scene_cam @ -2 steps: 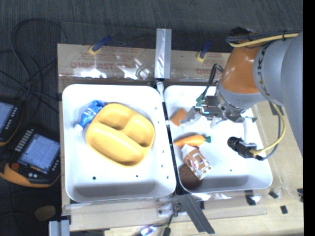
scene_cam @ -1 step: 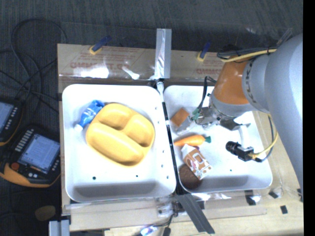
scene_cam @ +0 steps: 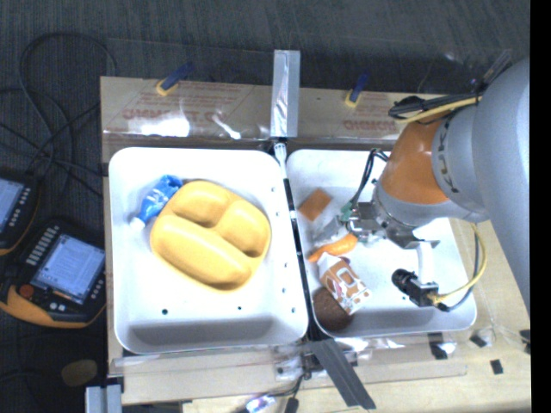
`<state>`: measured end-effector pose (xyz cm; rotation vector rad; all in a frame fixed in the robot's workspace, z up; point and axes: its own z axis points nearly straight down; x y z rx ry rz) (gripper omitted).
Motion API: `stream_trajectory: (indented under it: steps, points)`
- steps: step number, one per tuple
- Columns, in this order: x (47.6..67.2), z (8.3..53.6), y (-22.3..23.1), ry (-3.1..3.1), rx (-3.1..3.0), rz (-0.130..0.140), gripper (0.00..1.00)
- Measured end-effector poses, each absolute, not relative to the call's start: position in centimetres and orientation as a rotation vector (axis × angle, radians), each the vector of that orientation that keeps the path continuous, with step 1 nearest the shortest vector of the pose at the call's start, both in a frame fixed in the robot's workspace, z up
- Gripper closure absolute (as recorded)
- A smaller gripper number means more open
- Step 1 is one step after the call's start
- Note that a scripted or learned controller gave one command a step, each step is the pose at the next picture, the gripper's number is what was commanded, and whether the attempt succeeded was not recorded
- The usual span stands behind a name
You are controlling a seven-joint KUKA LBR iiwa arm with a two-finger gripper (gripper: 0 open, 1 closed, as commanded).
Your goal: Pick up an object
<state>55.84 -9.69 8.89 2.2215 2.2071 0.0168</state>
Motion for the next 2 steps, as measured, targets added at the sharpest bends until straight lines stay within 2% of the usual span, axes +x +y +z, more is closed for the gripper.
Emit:
stream_trajectory:
  steps: [1,2]
  points:
    - [50.78,18.11,-7.83,2.474,1.942,-0.006,0.00]
    - [50.78,18.11,-7.80,2.475,1.942,-0.005,0.00]
